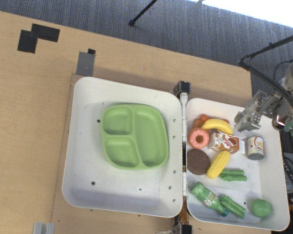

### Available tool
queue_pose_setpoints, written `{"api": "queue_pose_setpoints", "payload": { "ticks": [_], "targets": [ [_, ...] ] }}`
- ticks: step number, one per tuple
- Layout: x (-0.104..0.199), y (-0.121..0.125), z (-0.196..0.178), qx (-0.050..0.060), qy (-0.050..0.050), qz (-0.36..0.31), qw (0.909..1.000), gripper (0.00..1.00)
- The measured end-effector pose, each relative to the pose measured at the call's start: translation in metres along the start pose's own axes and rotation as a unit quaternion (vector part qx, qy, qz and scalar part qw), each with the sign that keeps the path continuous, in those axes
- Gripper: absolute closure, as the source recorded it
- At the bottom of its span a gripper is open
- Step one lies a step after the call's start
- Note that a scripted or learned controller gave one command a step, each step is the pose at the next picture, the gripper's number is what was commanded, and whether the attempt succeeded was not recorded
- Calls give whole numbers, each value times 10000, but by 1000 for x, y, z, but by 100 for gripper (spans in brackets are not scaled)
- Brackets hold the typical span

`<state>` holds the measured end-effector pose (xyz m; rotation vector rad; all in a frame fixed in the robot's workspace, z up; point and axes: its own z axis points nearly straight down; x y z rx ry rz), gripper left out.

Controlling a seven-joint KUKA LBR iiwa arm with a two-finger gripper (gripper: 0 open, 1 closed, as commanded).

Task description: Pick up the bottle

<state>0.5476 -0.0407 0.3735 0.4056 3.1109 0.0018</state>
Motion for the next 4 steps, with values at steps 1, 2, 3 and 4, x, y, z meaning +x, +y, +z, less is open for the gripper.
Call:
{"api": "queue_pose_setpoints", "payload": {
  "ticks": [1, 2, 3, 4],
  "targets": [
    [-4, -60, -97, 10, -30, -1399, 9902, 100],
    [-57, -22, 2, -1, 0, -680, 9977, 100],
    [-72, -54, -89, 8, -32, -937, 9956, 100],
    [-105, -28, 14, -1, -4, -1944, 9809, 100]
  ]
}}
